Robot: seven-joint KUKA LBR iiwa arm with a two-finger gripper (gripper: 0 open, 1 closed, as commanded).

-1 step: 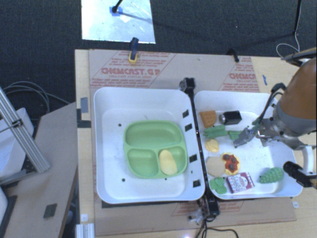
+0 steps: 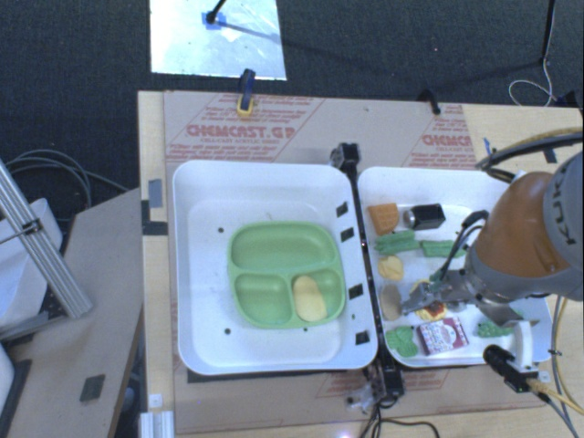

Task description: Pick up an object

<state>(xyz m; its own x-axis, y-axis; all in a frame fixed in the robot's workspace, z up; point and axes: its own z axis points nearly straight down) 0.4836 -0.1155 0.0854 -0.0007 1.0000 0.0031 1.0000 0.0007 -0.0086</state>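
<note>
1. Your pincer point(image 2: 422, 301) is low in the right bin point(image 2: 474, 179), toward its near left part, with the grey-and-orange arm point(image 2: 520, 235) reaching in from the right above it.
2. You cannot tell from this view whether the pincer is open or closed; its tip is small and dark against the clutter, and nothing is clearly seen in its grasp.
3. Just beside the tip lies a small red-and-yellow piece point(image 2: 432, 312), and just left of it a pale round piece point(image 2: 391, 301). Either looks like the likely target, but which one is a guess.
4. Near of those, a red packet point(image 2: 442, 337) and a green leafy piece point(image 2: 401, 339) lie by the bin's near wall.
5. Far of the pincer you have a yellow piece point(image 2: 391, 267), a green strip point(image 2: 395, 243), an orange block point(image 2: 383, 217) and a black cylinder point(image 2: 425, 215).
6. To the left, well apart, the left bin point(image 2: 201, 245) holds a green tray point(image 2: 251, 245) with a yellow fruit point(image 2: 309, 298) in its near right compartment.
7. Progress, as a judgement: the reach and descent look done, but no object is off the bin floor. Securing a grip and lifting clear are left.
8. The crowding near the tip could make the pincer catch two pieces or slip off one.
</note>
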